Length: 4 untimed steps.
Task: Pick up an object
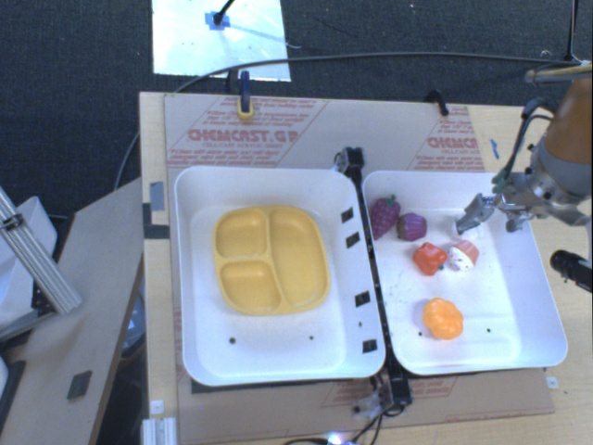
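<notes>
Nearest, an orange toy (pixel 443 318) sits in the right bin (pixel 533 295), beyond it a red-and-white piece (pixel 463 255) directly beneath the hand (pixel 496 213), poised above, fingers spread, holding nothing.

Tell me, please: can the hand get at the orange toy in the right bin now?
Probably yes. The orange toy lies alone on open bin floor, apart from the other toys, and the hand hovers over the same bin.

Right bin (pixel 533 327): far-left cluster crowded, purple grapes (pixel 385 216), purple piece (pixel 411 225), red piece (pixel 429 259), white-red piece (pixel 462 255) close together. Orange piece (pixel 443 318) stands apart, open floor all round. Yellow tray (pixel 271 258) fills left bin (pixel 199 341) middle.
</notes>
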Each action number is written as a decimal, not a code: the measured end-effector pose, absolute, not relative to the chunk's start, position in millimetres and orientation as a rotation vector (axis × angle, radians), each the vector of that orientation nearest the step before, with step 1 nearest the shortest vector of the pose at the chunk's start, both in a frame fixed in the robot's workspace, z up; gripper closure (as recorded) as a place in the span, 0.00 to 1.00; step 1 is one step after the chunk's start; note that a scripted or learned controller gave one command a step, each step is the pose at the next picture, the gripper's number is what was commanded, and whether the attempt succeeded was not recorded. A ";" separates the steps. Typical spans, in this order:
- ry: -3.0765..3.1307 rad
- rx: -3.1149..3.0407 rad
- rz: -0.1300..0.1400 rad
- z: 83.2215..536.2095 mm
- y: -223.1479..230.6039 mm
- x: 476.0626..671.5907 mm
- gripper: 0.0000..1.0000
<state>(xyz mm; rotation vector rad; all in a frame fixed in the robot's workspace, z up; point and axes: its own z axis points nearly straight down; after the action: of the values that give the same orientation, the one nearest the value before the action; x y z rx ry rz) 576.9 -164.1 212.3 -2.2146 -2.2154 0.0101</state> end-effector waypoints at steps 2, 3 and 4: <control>-2.222 -2.219 0.002 165.7 -163.1 569.5 0.00; -2.222 -2.220 -0.001 123.2 -157.2 571.7 0.00; -2.241 -2.237 -0.032 105.9 -156.2 581.8 0.00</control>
<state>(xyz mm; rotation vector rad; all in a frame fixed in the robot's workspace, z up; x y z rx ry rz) 581.8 -156.2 105.9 -2.2374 -2.2409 -0.0321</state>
